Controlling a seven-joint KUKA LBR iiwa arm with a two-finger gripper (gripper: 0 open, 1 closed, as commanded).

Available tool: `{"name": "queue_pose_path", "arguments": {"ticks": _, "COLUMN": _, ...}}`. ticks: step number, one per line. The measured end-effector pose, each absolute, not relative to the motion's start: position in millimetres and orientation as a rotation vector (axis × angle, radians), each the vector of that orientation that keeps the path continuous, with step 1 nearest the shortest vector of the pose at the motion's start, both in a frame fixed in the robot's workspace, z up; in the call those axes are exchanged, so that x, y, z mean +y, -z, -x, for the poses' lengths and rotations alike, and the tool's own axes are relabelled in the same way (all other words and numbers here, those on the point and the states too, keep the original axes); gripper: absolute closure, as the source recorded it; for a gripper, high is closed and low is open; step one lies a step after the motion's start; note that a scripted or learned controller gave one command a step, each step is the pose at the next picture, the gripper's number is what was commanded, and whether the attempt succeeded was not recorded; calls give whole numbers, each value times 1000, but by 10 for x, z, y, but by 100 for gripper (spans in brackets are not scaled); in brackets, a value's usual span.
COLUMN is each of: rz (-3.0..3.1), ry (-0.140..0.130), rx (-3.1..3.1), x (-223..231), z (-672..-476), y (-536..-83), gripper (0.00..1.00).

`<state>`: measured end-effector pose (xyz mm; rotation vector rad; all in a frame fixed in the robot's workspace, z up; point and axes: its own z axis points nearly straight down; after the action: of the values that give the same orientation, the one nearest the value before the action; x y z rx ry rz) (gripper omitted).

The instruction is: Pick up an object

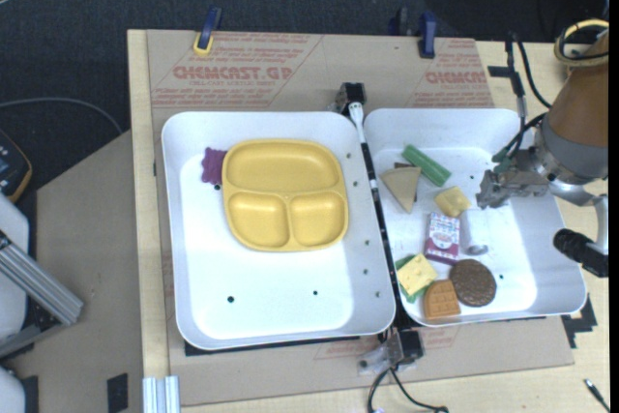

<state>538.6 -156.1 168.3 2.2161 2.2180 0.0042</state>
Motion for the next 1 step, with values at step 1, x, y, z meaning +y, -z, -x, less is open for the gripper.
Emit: {"name": "queue_pose_path", "arguments": {"ticks": 1, "rz": -2216, "ry": -4, "rx": 2219, "x": -1563, "z": -5397, "y": -2211, "gripper": 100}}
